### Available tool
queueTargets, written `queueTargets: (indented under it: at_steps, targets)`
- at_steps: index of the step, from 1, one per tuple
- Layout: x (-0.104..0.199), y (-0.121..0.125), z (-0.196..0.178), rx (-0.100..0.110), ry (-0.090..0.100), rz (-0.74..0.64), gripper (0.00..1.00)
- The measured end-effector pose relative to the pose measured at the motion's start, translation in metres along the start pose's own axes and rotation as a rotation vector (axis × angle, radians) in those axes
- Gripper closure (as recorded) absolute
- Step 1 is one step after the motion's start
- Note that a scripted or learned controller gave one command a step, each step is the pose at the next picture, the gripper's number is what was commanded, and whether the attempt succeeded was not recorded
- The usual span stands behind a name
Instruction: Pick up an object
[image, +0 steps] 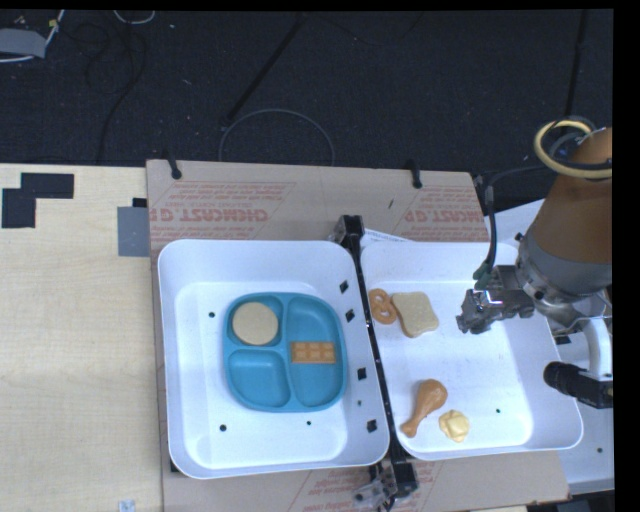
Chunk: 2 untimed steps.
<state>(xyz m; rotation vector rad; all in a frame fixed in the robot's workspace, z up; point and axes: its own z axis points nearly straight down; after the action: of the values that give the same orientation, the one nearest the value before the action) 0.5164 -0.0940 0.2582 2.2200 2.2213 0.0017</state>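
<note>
In the right bin (520, 430) lie a pretzel (381, 305), a slice of bread (416, 313), a chicken drumstick (426, 403) and a small yellow lump of food (454, 425). My gripper (478, 313) hangs over the right bin's upper middle, just right of the bread slice and apart from it. I see nothing between its fingers. The left bin (190, 290) holds a blue divided tray (330, 390) with a round tan cracker (254, 323) and an orange waffle piece (313, 352) in its compartments.
A black divider with clips (358, 330) runs between the two bins. Cardboard (300, 205) lies under both bins. The arm's orange and grey body (575, 220) stands over the right bin's far right side, and a black cable (490, 240) hangs beside it.
</note>
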Motion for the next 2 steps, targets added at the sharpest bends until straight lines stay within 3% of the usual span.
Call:
queueTargets:
  at_steps: [1, 2]
  targets:
    - [0.048, 0.002, 0.01, 0.005, 0.002, -0.003, 1.0]
    - [0.095, -0.013, 0.026, 0.008, 0.002, -0.003, 1.0]
